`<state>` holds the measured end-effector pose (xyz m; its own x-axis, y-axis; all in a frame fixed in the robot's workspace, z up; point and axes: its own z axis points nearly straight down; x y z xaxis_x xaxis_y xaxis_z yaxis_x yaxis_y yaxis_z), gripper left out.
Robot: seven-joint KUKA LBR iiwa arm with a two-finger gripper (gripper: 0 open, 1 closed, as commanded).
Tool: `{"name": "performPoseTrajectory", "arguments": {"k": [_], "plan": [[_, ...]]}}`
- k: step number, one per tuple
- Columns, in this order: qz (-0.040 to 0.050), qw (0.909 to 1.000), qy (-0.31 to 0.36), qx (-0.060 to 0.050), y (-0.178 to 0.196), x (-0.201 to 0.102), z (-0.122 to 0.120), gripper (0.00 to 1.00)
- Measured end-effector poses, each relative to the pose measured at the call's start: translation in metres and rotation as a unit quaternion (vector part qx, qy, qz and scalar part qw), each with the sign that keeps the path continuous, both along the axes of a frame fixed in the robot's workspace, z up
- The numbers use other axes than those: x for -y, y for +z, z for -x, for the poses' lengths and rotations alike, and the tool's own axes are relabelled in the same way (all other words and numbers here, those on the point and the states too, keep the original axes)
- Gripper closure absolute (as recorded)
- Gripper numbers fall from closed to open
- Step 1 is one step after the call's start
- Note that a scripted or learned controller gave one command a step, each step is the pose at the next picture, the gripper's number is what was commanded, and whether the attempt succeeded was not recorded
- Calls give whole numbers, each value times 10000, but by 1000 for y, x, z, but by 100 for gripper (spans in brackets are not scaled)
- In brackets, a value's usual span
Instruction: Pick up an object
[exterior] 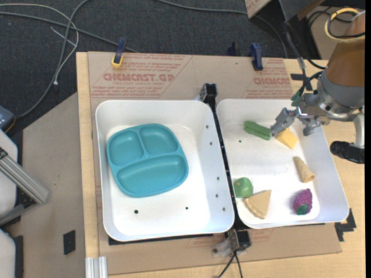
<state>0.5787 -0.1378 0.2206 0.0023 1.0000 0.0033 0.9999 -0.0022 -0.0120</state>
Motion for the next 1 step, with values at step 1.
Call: {"name": "performPoseTrajectory", "arguments": {"k": [1], "plan": [[9,10000,14,51,5,0,-2,0]]}}
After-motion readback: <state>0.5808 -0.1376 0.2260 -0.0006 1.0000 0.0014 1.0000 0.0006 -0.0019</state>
